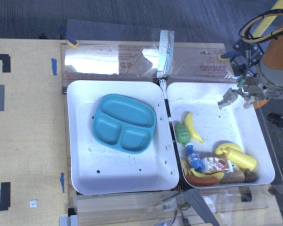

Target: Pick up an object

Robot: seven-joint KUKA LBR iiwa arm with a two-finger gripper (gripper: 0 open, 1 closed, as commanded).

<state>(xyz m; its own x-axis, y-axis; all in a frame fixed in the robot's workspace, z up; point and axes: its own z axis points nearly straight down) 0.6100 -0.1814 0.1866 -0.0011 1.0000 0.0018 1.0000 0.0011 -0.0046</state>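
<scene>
The desk [23,126] is carrying two shallow white bins side by side. The left bin [80,173] is holding one blue divided plate [124,123] with three compartments, lying flat near the bin's middle. The right bin [212,102] is holding the small things, all crowding toward its near side: a yellow bottle-shaped toy [237,157] lying on its side at the near right, one yellow banana [193,127] lying slantwise toward the left wall, a green leafy toy [182,133] touching the banana's left, a small blue toy [193,158] just below those, a white packet with red print [215,164] — its writing is too small to read — and a brown and red piece [217,178] lying along the near wall, under the packet.

Behind both bins a clear sheet [113,60] is standing, with reddish lettering on it seen reversed and not legible.

The arm is reaching in from the right, and its claw [237,98] is hanging over the far right part of the right bin, well apart from the pile of toys, with its two fingers [225,99] spread apart and nothing between them. Yellow and black cables [262,25] are looping above the wrist.
</scene>
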